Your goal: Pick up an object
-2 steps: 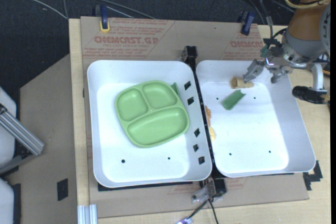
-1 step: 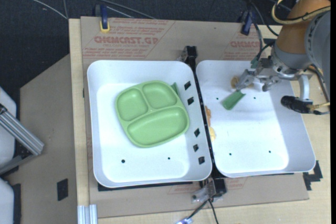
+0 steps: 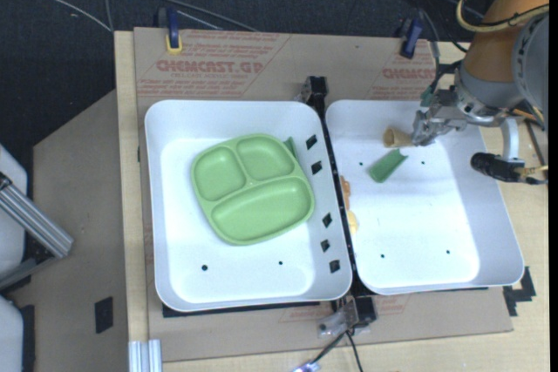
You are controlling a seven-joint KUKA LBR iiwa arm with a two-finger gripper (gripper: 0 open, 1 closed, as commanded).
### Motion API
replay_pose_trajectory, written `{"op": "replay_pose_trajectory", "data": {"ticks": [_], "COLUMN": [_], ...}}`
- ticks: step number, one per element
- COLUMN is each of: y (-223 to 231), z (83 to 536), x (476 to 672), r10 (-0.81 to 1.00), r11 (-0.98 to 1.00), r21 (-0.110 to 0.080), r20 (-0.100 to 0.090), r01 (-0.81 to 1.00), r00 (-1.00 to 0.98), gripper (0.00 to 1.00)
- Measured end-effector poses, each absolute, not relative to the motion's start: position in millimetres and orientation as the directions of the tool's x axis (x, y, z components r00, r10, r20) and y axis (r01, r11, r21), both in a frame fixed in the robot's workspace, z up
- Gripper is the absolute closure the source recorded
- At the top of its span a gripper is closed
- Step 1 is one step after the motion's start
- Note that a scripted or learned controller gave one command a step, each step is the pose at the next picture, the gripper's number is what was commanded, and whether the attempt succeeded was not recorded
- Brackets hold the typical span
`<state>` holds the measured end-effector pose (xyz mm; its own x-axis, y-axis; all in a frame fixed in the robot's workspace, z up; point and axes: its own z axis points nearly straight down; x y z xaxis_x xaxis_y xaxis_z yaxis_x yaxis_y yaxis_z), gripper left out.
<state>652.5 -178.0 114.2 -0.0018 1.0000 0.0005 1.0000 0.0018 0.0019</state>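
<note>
A small green flat piece lies tilted in the right bin, toward its back. Just behind it sits a small tan object. My gripper hangs at the back of the right bin, right beside the tan object and a little up and right of the green piece. Small orange-yellow bits lie against the right bin's left wall. A green divided plate rests in the left bin.
The arm reaches in from the upper right over the right bin's back corner. A black divider with clips runs between the bins. Blue clamps hold the cardboard base at the back.
</note>
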Motion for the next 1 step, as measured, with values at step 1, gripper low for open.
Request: {"op": "replay_pose_trajectory", "data": {"ticks": [1], "y": [-184.3], "z": [163.8], "x": [660.4], "r10": [1.0], "r11": [0.001], "r21": [0.006], "r20": [-0.002], "r01": [1.0], "r00": [-0.001], "gripper": [1.0]}}
